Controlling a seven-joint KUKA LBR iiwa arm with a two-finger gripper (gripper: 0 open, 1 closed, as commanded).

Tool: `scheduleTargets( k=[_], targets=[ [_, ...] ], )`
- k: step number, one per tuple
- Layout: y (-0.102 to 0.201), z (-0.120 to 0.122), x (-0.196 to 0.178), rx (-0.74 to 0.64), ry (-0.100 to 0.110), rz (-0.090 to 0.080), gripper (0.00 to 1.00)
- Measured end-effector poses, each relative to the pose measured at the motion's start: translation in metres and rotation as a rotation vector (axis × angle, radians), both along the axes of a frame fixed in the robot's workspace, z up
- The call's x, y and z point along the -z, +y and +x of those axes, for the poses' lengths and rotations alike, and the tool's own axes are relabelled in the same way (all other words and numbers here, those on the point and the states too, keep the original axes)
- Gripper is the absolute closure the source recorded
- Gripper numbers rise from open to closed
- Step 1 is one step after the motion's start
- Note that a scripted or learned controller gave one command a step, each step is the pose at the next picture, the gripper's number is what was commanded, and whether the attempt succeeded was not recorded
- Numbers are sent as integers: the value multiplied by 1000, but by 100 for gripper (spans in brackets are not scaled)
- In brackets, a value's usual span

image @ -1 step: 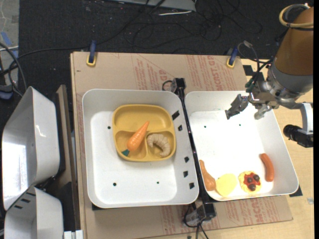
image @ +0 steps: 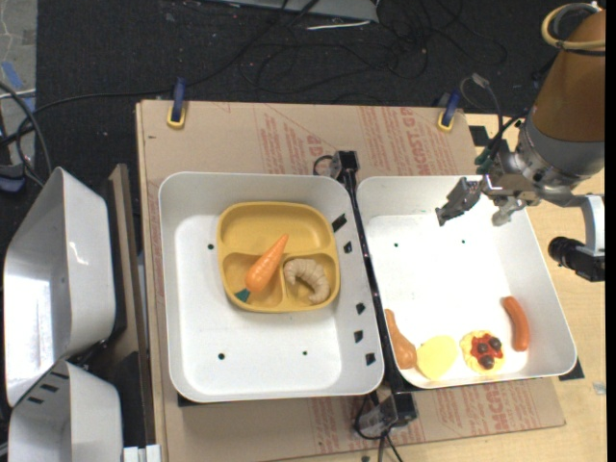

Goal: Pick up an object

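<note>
Claw (image: 478,203) spread apart, holding nothing, above right bin (image: 539,258) far edge; sausage (image: 517,321) lies well apart.

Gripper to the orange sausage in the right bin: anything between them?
Nothing. In the camera view, only bare white floor of the right bin lies between the gripper and the orange sausage.

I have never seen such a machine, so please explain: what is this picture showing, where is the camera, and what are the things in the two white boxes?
One camera looks down at a slant on a bench. The grey and orange robot arm reaches in from the right; its two-finger tool hangs above the right white bin, holding nothing. That bin has toy food: an orange sausage, a small pizza, a yellow disc and an orange drumstick-like piece. The left white bin has a yellow divided plate with a toy carrot and a pale shrimp.
</note>
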State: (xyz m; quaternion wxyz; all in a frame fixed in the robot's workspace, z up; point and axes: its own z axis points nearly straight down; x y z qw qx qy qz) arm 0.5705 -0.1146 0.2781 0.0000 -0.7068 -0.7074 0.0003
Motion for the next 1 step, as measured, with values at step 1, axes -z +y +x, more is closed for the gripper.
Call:
scheduleTargets(
  k=[1],
  targets=[
    [5, 9, 54, 1, 4, 1, 0]
  ],
)
